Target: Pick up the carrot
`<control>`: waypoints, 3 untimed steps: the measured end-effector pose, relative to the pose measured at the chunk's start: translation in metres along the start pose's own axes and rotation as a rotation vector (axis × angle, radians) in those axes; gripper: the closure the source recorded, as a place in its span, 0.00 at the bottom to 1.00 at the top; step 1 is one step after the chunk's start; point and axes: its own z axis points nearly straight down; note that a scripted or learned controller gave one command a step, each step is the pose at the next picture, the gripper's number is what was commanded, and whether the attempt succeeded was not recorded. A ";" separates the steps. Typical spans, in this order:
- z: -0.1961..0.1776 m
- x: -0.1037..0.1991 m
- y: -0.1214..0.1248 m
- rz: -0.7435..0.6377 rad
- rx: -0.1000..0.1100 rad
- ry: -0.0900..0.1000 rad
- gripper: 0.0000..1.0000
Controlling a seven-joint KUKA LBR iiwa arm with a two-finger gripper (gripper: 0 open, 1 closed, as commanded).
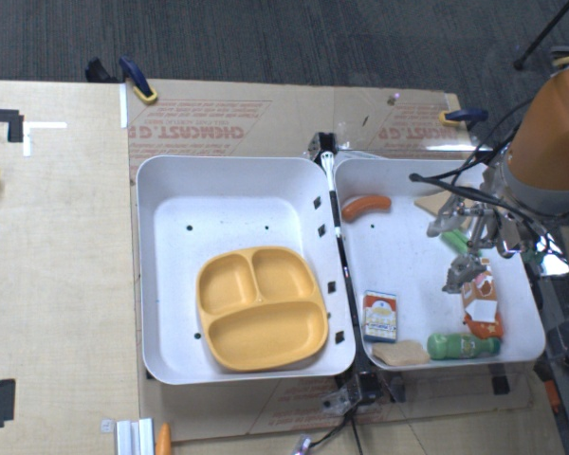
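gripper (467,271) mid-right of frame, over right bin (412,183) | grip state unclear | carrot (481,313) just below, lower right

Single fixed camera above the worktop (57,282), looking down at a slant, moderately far; both white bins (161,254) in frame, arm (550,140) entering from right

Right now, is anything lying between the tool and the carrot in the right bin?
Nothing visible does. The carrot lies alone near the far left corner of the right bin. The tool hangs over the bin's right side, with bare white floor between them. A green piece sits beside the tool.
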 end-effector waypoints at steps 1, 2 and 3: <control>0.010 0.054 0.075 -0.080 -0.001 0.000 0.00; -0.150 -0.002 0.117 0.032 0.000 -0.003 0.00; 0.010 0.034 0.162 -0.029 -0.001 0.002 0.00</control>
